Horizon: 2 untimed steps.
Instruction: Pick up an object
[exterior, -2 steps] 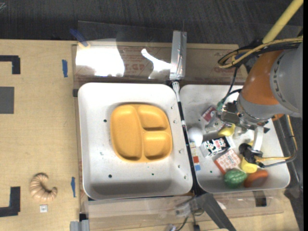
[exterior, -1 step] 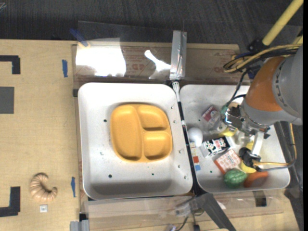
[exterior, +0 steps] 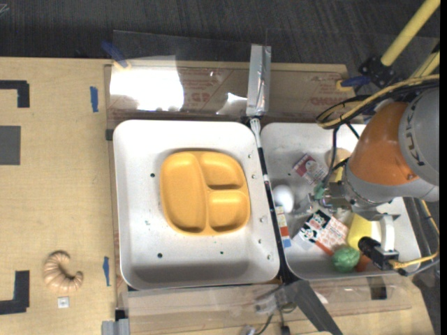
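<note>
The grey arm with the orange band (exterior: 380, 155) reaches down into the right white bin (exterior: 293, 137), its hand (exterior: 327, 195) low among a small white ball (exterior: 283, 197), a printed black, white and red packet (exterior: 321, 230), a green bumpy lump (exterior: 346, 258) and a flat yellow piece (exterior: 363, 229). Whether the hand is wide or narrow I cannot tell, as the wrist hides it. The likely trouble is the crowding: closing here could nip two things at once or nudge the ball away, and the flat packet may slip.
</note>
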Available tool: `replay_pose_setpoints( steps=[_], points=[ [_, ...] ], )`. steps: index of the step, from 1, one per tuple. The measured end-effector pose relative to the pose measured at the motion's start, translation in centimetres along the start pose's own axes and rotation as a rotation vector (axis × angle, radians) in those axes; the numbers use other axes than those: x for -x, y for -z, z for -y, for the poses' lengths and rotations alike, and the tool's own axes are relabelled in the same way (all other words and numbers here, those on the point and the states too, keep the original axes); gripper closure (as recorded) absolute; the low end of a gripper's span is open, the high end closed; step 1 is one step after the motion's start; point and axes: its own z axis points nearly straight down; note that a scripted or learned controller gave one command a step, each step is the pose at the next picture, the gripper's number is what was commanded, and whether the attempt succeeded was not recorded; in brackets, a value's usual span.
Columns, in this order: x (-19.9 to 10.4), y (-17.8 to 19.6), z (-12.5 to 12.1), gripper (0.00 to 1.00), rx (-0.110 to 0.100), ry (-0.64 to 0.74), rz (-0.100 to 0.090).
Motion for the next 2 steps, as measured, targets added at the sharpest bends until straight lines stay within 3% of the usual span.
replay_pose_setpoints(
  steps=[1, 2],
  points=[
    [0.0, 1.0, -0.2, 1.00, 0.004, -0.001, 0.000],
    [-5.3, 9.9, -6.9, 1.00, -0.001, -0.116, -0.001]
  ],
)
